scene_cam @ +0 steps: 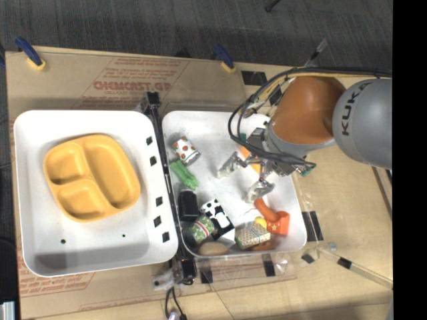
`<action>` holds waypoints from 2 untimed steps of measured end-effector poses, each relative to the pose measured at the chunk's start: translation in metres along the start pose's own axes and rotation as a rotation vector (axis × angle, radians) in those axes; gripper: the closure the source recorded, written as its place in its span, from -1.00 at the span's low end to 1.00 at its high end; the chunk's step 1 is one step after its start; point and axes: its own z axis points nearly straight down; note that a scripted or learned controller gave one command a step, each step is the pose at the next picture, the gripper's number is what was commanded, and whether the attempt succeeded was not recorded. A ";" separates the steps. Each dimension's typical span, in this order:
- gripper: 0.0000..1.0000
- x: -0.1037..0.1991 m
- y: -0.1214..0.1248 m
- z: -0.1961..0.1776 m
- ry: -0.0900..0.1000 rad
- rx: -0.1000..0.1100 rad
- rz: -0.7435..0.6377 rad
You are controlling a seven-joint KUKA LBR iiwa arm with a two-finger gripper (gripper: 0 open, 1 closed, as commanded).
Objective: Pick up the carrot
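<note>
carrot [275,219] at lower right of the right bin [200,122], probably a light, stiff, smooth toy best pinched across its thick middle; just above it, the end effector [243,177] hovers open and empty.

2 bins [87,122] sit side by side on the bench [347,245]. The left bin holds a divided tray [90,175], toward its upper left. In the right bin, the gripper [243,177] hangs at center, a can [185,151] to its left, the carrot [273,219] just below right, and what seems a cluster of small items [220,232] along the lower edge.
</note>
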 end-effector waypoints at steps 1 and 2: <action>1.00 -0.002 0.000 -0.011 -0.002 0.002 -0.005; -1.00 -0.002 0.000 -0.011 -0.002 0.002 -0.005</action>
